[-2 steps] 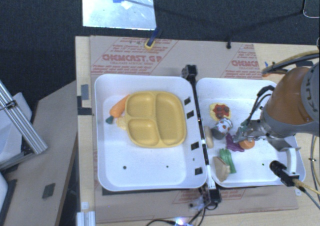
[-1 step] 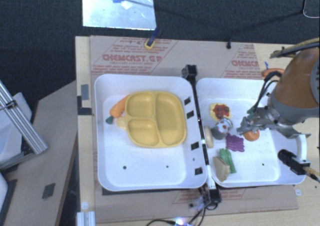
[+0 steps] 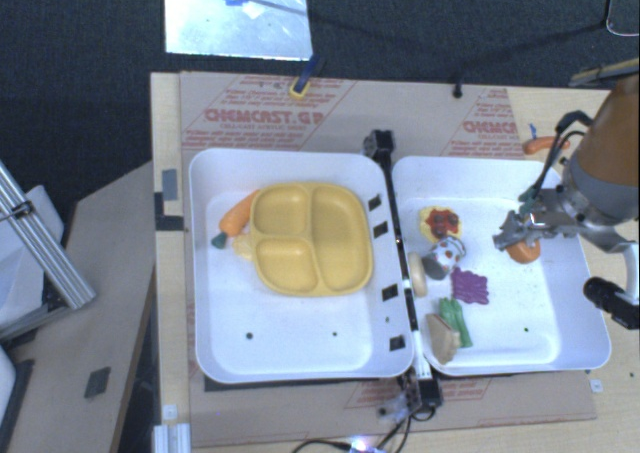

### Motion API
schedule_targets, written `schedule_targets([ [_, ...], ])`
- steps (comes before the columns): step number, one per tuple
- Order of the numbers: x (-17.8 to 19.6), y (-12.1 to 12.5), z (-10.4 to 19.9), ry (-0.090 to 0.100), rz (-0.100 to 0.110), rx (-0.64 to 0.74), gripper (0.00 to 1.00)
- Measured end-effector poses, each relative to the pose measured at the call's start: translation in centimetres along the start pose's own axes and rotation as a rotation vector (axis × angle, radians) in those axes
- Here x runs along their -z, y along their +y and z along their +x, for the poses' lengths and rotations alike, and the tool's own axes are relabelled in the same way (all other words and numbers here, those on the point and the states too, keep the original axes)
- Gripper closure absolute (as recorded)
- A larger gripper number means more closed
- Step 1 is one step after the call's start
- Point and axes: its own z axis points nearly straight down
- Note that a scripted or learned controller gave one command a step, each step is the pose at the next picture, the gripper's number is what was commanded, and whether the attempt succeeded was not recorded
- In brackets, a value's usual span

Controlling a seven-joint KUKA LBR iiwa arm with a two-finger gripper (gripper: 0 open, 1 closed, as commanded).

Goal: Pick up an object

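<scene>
Arm reaches from right, gripper (image 3: 512,234) low beside orange piece (image 3: 524,251).

Red lettering reading "CHEMCAST GP" is printed on the brown protective sheet (image 3: 420,116) under the two bins, seen along its far edge, once above each bin; the right-hand print is partly cut off.

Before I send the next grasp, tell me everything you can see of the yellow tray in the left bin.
The yellow tray is a rounded, plastic-looking plate with three shallow sections, two above and one wide below, all empty. It lies flat, right side up, slightly rotated, in the middle of the left bin. A toy carrot lies against its left rim.
</scene>
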Motion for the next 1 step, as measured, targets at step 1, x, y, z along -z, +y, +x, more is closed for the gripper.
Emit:
schedule_targets([
  [1, -0.04, 0.09, 0.00, 0.002, 0.006, 0.000, 1.00],
])
